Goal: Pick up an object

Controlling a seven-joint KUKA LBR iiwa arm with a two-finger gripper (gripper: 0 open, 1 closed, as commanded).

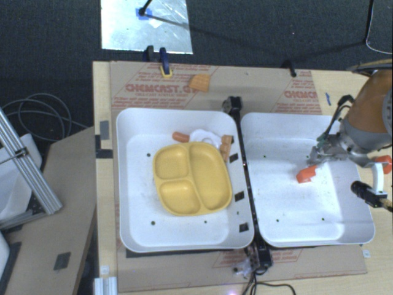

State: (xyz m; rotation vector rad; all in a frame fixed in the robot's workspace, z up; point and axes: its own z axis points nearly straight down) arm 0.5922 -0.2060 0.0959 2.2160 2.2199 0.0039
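Camera view has the arm coming in from the right over the right bin (276, 229), and the hand (319, 157) is parked low just above the floor of that bin. Can't honestly tell whether it's clenched or released, it's too small and dark against the wrist to read.

The thing it looks like it's after is the small orange piece (306, 175), sitting on the floor of the right bin. Relative to that orange piece, the hand is just up and a touch to the right in the picture, very close, maybe touching its upper end, but I can't say for sure. The piece looks a bit wedge-shaped, with its long axis running on a diagonal, lower-left to upper-right, so it sort of points up toward the hand.

My guess is the next move is only a tiny shift down and left to get centred over it.

Everything else is well away from the orange piece, over in the left bin (132, 226): a yellow divided plate (190, 180) and a few small bits behind it.
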